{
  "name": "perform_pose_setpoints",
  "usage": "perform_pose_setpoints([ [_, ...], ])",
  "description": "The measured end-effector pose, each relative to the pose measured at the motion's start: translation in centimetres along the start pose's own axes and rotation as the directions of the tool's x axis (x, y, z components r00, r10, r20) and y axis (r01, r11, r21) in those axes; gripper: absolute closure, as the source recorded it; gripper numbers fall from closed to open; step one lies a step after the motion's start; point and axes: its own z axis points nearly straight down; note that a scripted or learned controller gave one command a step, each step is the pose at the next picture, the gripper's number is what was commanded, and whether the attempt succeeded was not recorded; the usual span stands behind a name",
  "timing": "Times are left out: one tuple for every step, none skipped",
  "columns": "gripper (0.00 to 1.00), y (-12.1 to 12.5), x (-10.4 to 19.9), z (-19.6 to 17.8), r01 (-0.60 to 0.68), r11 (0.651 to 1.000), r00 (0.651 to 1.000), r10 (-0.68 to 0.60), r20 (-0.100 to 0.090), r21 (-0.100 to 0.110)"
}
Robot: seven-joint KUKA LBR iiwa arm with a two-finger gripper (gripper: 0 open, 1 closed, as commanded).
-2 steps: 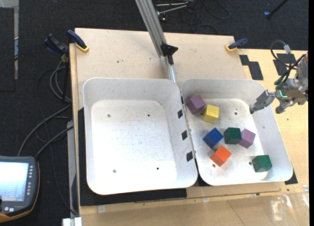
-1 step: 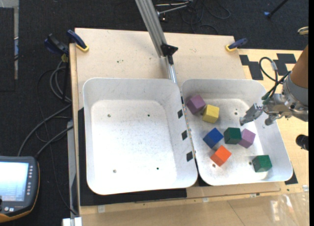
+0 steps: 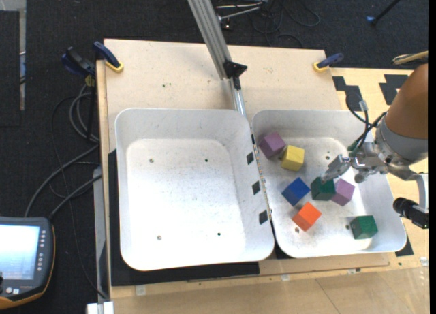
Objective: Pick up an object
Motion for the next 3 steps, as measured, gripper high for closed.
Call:
perform_pose_setpoints([
  [0.00,1.1,0.2,3.7,-0.001,1.000,1.000,0.001,0.009,-0.022],
  [1.00,1.1,0.2,2.9,0.000,1.000,1.000,0.000,0.008,-0.019],
  [1.00,1.6,0.6,-1.5,0.002,1.000,1.000,-0.002,0.004,-0.010],
])
